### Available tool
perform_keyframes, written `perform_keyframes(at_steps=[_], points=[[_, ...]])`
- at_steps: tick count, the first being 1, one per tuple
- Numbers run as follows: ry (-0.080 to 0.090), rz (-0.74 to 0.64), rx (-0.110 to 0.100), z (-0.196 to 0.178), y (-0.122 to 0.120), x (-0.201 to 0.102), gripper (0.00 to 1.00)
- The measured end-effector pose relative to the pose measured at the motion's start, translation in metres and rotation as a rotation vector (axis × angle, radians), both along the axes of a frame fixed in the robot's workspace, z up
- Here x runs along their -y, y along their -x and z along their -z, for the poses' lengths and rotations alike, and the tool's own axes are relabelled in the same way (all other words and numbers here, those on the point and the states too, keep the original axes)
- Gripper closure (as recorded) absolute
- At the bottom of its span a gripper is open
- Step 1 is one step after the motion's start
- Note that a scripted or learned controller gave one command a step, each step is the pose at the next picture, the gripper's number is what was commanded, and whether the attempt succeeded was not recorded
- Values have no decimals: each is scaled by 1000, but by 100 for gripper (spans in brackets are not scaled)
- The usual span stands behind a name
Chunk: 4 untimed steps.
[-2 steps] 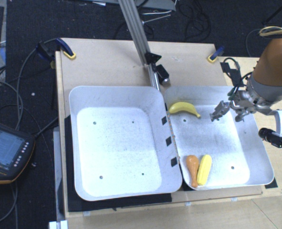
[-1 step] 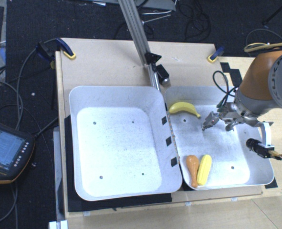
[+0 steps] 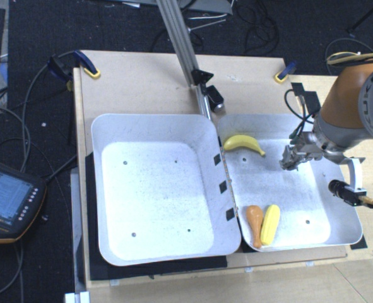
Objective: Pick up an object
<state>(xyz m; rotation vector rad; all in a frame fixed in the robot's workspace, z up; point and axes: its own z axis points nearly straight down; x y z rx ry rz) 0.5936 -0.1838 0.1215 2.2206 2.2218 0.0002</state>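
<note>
A pale wooden worktop (image 3: pixel 142 81) stands on dark carpet (image 3: pixel 35 36), bearing two shallow white bins side by side: the left bin (image 3: pixel 104 131) and the right bin (image 3: pixel 344 232), their inner rims overlapping at the middle. A slanted aluminium mast (image 3: pixel 177 27) rises from the worktop's far side. Blue-and-yellow clamps (image 3: pixel 85 63) grip the far corners. On the carpet to the left lies a handheld control pendant (image 3: pixel 6 201) with a lit screen, amid loose black cables (image 3: pixel 19 131).
</note>
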Motion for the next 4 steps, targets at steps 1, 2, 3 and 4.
perform_keyframes(at_steps=[1, 2, 3, 4], points=[[1, 0, 3, -43, 3, -2, 100], [1, 1, 4, -93, 3, 8, 100], [1, 0, 3, -133, 2, 8, 100], [-1, -4, 1, -135, 14, -52, 100]])
